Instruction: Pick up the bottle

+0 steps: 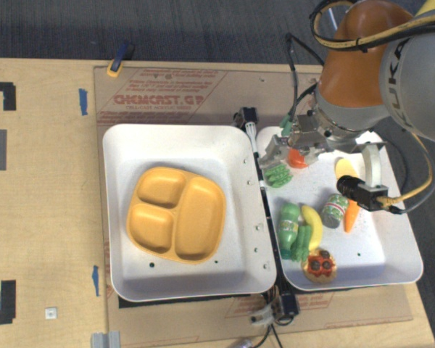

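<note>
The green bottle (291,230) lies on its side in the right bin (391,263), near that bin's left wall, beside a yellow banana (313,225). My gripper (288,148) hangs over the bin's far left corner, well above the bottle in the view and apart from it. Right under the gripper are a small red piece (298,159) and a ridged green piece (278,175). The arm's orange band and grey wrist cover the bin's far side.
Also in the right bin are a yellow lemon (346,168), a green can (335,209), an orange carrot (350,217) and a round red-topped toy (319,264). The left bin (123,252) holds an orange divided plate (177,212). A black cable plug (359,192) hangs over the right bin.
</note>
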Controlling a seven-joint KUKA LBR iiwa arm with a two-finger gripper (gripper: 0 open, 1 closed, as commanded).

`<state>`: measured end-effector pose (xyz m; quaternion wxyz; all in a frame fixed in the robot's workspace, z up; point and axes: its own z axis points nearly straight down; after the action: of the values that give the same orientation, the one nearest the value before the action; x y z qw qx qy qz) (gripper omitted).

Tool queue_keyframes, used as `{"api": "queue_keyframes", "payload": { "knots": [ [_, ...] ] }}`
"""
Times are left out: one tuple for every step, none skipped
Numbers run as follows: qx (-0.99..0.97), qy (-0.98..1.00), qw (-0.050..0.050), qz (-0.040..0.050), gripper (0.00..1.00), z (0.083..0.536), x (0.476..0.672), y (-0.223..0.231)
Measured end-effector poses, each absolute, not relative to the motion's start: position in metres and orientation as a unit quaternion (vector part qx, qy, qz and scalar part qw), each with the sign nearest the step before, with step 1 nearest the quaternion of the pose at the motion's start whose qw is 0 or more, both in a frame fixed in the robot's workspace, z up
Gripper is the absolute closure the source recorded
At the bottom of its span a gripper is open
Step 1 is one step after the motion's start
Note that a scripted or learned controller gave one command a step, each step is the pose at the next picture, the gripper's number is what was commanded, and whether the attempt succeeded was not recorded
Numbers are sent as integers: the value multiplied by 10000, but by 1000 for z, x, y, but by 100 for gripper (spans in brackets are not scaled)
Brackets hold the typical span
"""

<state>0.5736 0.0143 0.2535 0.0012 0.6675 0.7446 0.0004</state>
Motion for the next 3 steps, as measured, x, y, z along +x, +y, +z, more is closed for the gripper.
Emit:
{"api": "queue_keyframes", "payload": {
  "knots": [
    [7007,7135,-8,-5,0,209,532,-32],
    [6716,7409,-14,-6,0,185,544,-6],
    [6293,7772,-11,-3,0,184,481,21]
  ]
}}
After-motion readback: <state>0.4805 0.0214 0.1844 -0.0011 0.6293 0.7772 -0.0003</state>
